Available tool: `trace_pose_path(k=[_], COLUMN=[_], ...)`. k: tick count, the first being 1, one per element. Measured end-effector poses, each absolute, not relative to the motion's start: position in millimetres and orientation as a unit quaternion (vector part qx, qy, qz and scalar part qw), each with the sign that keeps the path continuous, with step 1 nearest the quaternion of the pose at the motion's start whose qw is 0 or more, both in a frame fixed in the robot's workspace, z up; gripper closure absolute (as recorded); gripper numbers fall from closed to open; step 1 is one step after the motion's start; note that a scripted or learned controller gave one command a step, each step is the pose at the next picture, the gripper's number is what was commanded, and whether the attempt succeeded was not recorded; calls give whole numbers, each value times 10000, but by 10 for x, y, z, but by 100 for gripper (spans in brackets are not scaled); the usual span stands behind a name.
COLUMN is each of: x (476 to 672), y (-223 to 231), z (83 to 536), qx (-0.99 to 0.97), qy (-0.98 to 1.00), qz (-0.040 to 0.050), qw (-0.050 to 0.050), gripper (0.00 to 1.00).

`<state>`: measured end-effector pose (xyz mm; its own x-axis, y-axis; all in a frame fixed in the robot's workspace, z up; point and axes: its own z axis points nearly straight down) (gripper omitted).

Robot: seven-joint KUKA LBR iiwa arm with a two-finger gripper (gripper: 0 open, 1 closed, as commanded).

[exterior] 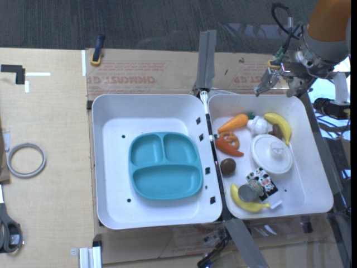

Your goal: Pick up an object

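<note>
Spreading across the pale wooden surface (44, 110) are two shallow white plastic bins side by side. The left white bin (106, 166) holds a turquoise divided plastic plate (165, 166) with three compartments, lying flat near its middle. The right white bin (315, 166) carries the smaller things. The grey arm with its orange band (329, 15) reaches in from the far right, and the tool (269, 78) hangs over the far edge of the right bin, above the cardboard beyond it; nothing shows between its fingers, and how far apart they stand cannot be told.

In the right bin, a round white lidded bowl (272, 153) sits near the centre. A yellow banana (280, 125) lies just beyond it to the far right, and a second yellow banana (247, 200) curves along the near side. An orange carrot (233, 122) lies at the far left, with an orange-red curled piece (228, 144) just near of it. A black-and-white patterned packet (262, 181) rests between the bowl and the near banana. A small brown ball (227, 166) sits beside the bin's left wall.

A grey ring (25, 159) lies on the surface at the far left, well apart from the bins.
</note>
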<state>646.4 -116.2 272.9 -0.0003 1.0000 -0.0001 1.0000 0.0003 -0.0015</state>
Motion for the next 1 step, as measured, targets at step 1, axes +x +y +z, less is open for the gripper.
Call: trace_pose_path(k=[1], x=[6527], y=[-1777], z=[1409], qx=[-7076], qy=[-7066], qz=[8], qw=[-2], gripper=[0])
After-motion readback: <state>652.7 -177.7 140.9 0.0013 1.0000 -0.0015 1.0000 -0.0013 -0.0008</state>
